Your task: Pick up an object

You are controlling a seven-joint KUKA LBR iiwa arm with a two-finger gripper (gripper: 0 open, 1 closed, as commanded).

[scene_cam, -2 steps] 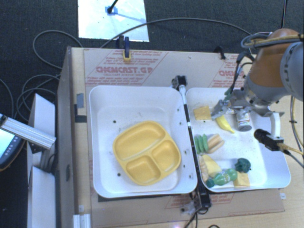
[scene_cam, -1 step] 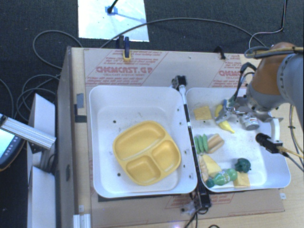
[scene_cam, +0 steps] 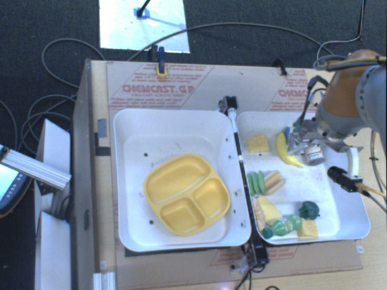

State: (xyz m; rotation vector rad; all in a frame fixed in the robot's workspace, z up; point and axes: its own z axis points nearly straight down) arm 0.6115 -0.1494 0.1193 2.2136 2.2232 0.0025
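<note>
Curved yellow plastic banana (scene_cam: 283, 150): upper part of right white bin (scene_cam: 351, 222), long axis near vertical in view, lower tip bending right | metal two-finger gripper (scene_cam: 304, 151): touching banana's right side, lower tip partly hidden | finger spread: cannot tell.

Red print on the clear protective sheet (scene_cam: 181, 83) covering the bench, along its far edge: "CHEMCAST GP" reads near the far left corner, behind the left bin (scene_cam: 130, 122). A second, slanted red imprint (scene_cam: 296, 89) near the far right corner is partly cut off, likely the same word. Finer red lines around both are too small to read.
</note>
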